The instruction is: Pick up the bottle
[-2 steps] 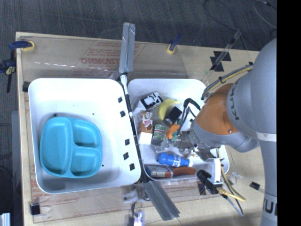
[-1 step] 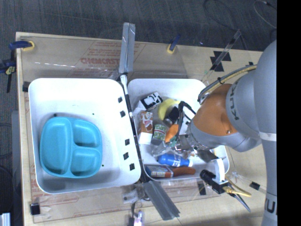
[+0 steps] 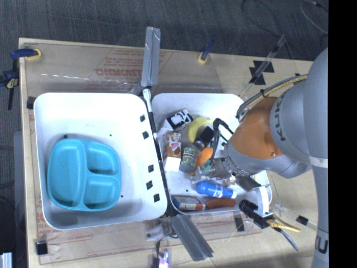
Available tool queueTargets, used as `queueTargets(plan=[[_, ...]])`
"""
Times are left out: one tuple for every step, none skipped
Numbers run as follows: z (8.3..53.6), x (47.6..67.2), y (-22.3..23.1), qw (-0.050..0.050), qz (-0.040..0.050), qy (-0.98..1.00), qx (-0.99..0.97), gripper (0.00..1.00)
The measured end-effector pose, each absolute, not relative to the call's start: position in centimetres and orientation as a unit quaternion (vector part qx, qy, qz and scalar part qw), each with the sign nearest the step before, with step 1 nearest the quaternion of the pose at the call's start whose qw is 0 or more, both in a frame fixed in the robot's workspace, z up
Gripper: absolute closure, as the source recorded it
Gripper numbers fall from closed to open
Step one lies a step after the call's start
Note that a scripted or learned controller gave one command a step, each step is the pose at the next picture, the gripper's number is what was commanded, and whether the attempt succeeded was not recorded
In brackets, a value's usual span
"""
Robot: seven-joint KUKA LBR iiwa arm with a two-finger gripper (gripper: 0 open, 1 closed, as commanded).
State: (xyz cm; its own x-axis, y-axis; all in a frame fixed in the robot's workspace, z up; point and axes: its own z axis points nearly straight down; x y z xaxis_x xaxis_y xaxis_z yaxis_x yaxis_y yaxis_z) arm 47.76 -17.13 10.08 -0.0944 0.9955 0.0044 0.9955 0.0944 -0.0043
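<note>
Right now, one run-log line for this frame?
arm: over right bin | gripper: above blue bottle, grasp unconfirmed | left bin: blue tray

The bottle (image 3: pixel 216 191) is blue with a white cap end, lying on its side. It rests near the front of the right-hand bin (image 3: pixel 184 102), amid other clutter.

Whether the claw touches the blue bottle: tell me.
Cannot tell. In the camera view the claw sits just above the blue bottle in the right bin, but the arm's wrist and clutter hide any contact or gap.
</note>
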Motion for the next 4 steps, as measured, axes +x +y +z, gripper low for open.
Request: queueTargets(plan=[[19.1,47.7,-14.3,0.002,0.0004,-0.569,-0.822,1.0],[19.0,47.7,-14.3,0.002,0.0006,-0.569,-0.822,0.0],[9.1,47.6,-15.5,0.002,0.0005,-0.696,-0.718,0.0],[25.8,50.5,-16.6,0.0,-0.0002,-0.795,-0.607,0.0]])
